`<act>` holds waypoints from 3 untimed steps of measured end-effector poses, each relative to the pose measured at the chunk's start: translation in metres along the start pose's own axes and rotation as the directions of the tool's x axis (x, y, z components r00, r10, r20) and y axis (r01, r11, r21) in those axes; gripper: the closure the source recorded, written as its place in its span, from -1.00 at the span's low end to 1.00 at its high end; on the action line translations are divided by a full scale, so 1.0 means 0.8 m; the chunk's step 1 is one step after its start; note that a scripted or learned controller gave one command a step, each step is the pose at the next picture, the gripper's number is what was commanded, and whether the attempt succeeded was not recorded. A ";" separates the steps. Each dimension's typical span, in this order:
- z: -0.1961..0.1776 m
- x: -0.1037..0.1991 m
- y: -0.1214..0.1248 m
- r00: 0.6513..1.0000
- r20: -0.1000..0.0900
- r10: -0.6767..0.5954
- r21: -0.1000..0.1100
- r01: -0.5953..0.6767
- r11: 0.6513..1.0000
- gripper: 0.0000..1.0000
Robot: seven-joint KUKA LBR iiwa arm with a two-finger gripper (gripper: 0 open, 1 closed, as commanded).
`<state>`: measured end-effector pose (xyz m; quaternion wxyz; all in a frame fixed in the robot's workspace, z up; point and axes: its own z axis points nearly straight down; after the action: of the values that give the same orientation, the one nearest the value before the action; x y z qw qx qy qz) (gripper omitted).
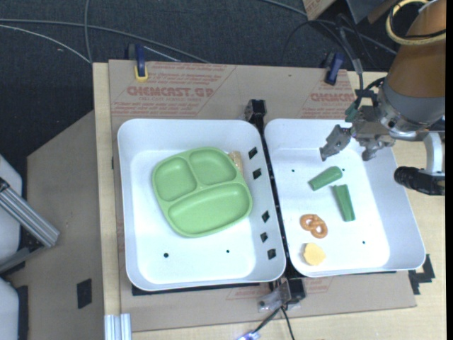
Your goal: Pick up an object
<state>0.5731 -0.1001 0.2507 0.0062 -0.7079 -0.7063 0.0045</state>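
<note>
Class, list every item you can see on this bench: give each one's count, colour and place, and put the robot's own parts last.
Bins: two, white, side by side on the bench.
Divided plate: one, light green, in the left-hand bin.
Green pieces: two, one lighter, one darker, upper middle of the right-hand bin.
Pretzel: one, orange-brown, below the green pieces.
Yellow piece: one, near the right-hand bin's front edge.
Clamps: two, blue, at the board's far edge.
Arm: one, grey with an orange band, at the right.
Gripper: one, grey, above the right-hand bin's far part.

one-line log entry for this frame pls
claw: open, above right bin | holding: nothing | nearest: green pieces | left bin: green plate
</note>
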 end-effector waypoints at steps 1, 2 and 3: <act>-0.009 0.000 0.003 1.000 0.001 -0.003 -0.014 0.003 1.000 -1.00; 0.067 0.009 0.001 1.000 0.000 -0.002 -0.008 0.002 1.000 -1.00; 0.146 0.008 0.003 1.000 0.000 -0.002 -0.006 0.002 1.000 -1.00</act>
<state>0.5735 -0.0934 0.1335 0.0039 -0.7073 -0.7069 0.0022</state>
